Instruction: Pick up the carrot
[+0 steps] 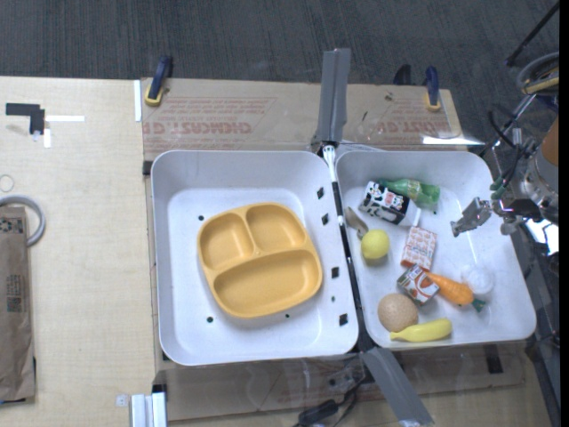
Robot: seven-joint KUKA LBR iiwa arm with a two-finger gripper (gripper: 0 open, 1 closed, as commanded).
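The carrot point(449, 289) lies in the right bin point(508, 323), toward its lower right part, its orange body slanting and its green end pointing to about 4 o'clock. Its blunt end touches a small red and white carton point(414, 284). The pincer point(469, 215) hangs over the right side of the same bin, reaching in from the right edge, with nothing between its fingers; whether they stand wide or narrow I cannot tell. The carrot sits at about 7 o'clock from the pincer, near but clearly apart from it.

At 9 o'clock from the carrot, past the carton, a yellow lemon point(375, 245) rests near the bin's left wall. A tan round ball point(397, 311) and a banana point(421, 330) lie at the carrot's 7 o'clock, touching each other. A black and white milk carton point(384, 202) and a green bottle point(415, 189) lie at the bin's far end. Another red and white packet point(419, 246) lies just above the small carton.

The left bin point(169, 238) holds a yellow divided plate point(258, 259). Both bins stand on the counter point(71, 167).
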